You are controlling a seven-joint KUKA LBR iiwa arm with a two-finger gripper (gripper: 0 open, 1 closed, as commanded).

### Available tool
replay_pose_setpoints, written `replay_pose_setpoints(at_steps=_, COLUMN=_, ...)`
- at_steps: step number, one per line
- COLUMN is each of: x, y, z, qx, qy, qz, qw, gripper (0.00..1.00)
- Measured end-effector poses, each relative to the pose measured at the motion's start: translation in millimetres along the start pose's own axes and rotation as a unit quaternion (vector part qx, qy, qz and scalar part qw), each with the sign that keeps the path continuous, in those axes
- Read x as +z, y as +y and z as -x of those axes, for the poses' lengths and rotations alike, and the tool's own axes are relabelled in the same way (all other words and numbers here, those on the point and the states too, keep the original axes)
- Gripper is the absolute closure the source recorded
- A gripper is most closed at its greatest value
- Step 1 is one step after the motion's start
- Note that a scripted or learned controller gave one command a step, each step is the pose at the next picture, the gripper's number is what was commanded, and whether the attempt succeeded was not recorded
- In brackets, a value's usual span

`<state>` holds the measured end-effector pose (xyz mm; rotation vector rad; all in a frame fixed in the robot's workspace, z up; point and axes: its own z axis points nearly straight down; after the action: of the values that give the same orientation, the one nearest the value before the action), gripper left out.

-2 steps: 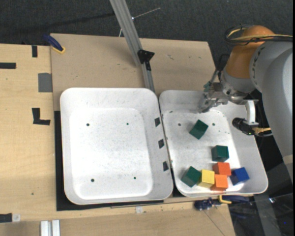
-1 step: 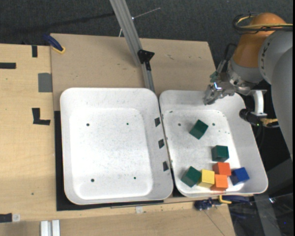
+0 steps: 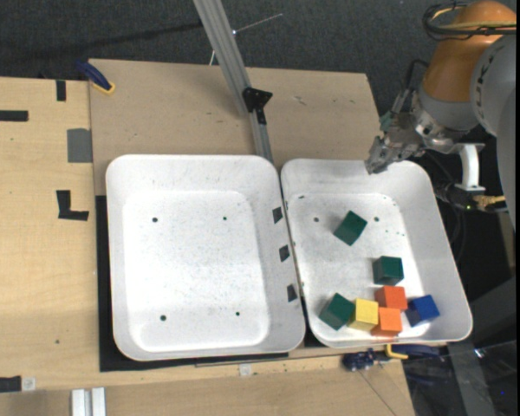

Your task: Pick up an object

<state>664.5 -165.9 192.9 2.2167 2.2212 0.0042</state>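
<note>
Wooden bench point(image 3: 199, 102) on dark floor — end effector point(image 3: 380, 161) over right bin point(image 3: 433, 206); finger state unclear.

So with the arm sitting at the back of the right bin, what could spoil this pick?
The gripper hovers right by the right bin's far rim and might clip it on descent. The yellow block, orange blocks and blue block are packed together, so fingers may jam or shove neighbours. The lone green block looks safer.

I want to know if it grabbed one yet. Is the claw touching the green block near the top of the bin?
Apart. The camera view shows the claw at the bin's far rim, with bare white floor between it and the green block.
</note>
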Motion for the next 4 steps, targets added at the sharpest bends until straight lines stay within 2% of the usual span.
replay_pose_setpoints(at_steps=1, x=-53, y=2, z=0, qx=0.000, qy=0.000, qz=0.001, qw=1.0000, gripper=1.00)
replay_pose_setpoints(at_steps=3, x=-57, y=13, z=-114, qx=-0.002, qy=0.001, qz=-0.002, qw=1.0000, gripper=1.00)
replay_pose_setpoints(at_steps=4, x=-48, y=11, z=-177, qx=-0.003, qy=0.001, qz=-0.003, qw=1.0000, gripper=1.00)
